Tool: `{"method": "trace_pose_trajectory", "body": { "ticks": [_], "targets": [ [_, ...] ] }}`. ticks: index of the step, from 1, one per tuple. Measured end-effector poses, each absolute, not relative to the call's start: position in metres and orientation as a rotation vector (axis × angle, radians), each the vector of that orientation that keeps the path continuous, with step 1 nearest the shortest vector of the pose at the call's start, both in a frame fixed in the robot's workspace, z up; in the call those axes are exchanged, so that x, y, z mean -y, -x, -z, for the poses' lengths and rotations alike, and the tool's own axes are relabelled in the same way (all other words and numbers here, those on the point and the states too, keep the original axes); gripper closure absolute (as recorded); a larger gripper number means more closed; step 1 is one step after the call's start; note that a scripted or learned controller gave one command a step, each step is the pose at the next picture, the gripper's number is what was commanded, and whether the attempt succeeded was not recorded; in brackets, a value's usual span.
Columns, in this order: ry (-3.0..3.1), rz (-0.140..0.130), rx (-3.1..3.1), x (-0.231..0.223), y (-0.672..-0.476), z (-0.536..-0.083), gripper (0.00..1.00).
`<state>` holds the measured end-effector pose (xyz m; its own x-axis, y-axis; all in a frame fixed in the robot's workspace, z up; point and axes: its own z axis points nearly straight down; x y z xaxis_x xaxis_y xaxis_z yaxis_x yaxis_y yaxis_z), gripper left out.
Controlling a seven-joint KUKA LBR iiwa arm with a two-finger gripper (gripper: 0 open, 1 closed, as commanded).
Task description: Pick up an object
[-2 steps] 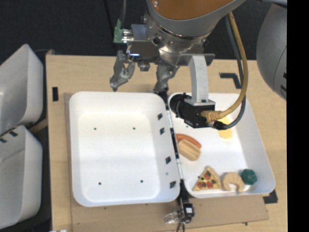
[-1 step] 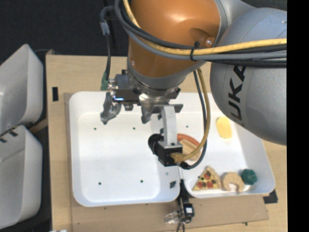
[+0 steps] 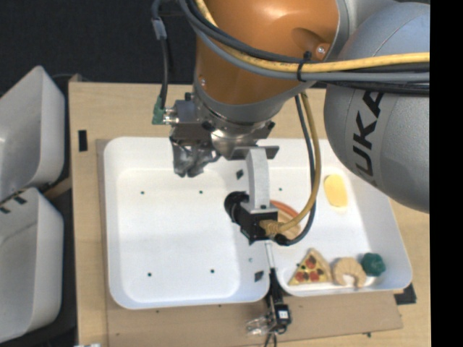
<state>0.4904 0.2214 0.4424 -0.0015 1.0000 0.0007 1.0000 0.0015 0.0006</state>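
Camera view: triangular pizza slice [image 3: 311, 267], red-dotted topping, lies in right bin [image 3: 376, 226]

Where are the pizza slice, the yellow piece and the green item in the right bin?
pizza slice [image 3: 309, 267], camera view, middle of its topped face
yellow piece [image 3: 336, 191], camera view, centre of its top
green item [image 3: 373, 264], camera view, its upper surface

Bright light from above makes the orange band [image 3: 264, 31] shine. The left bin [image 3: 130, 215] holds soft shadow.
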Motion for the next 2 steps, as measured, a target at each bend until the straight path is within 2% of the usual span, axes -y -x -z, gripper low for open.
{"method": "trace_pose_trajectory", "body": {
  "ticks": [1, 2],
  "targets": [
    [2.22, -0.018, 2.219, -0.22, -0.512, -0.314, 1.0],
    [2.223, -0.006, 2.217, -0.221, -0.489, -0.297, 1.0]
  ]
}}
